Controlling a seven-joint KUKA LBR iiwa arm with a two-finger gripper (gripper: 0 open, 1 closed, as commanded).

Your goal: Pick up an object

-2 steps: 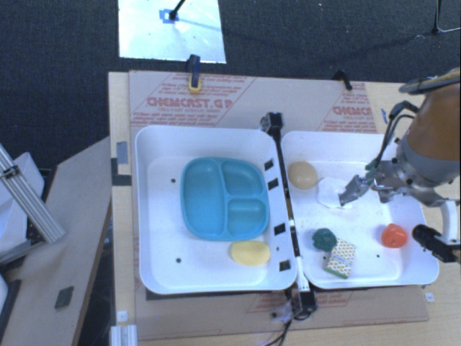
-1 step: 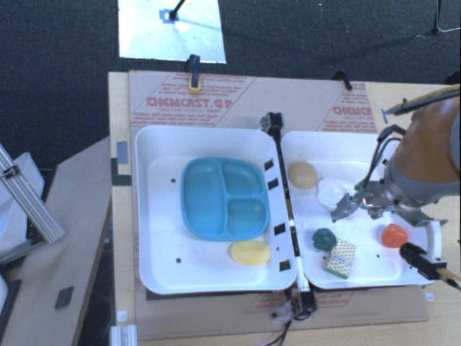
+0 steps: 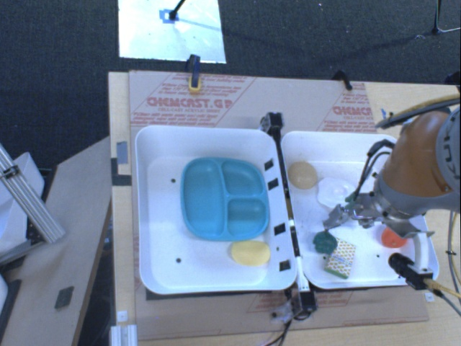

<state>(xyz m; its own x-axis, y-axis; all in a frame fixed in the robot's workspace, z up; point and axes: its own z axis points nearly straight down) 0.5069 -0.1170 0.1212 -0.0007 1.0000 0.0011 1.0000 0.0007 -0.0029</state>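
Here the tool (image 3: 336, 217) hung just above the small dark green round toy (image 3: 325, 242); I couldn't tell its state. It should drop straight down, then squeeze gently, missing the patterned block (image 3: 341, 259) beside.

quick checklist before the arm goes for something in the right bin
1. Gripper is over the right bin: ok.
2. Gripper carries nothing yet: cannot tell.
3. A target lies close: ok, the dark green object sits just below it.
4. Target free of neighbours: not ok, the patterned block lies against it.
5. Orange object reachable: not ok, partly under the arm.
6. Tan round object stands apart: ok.
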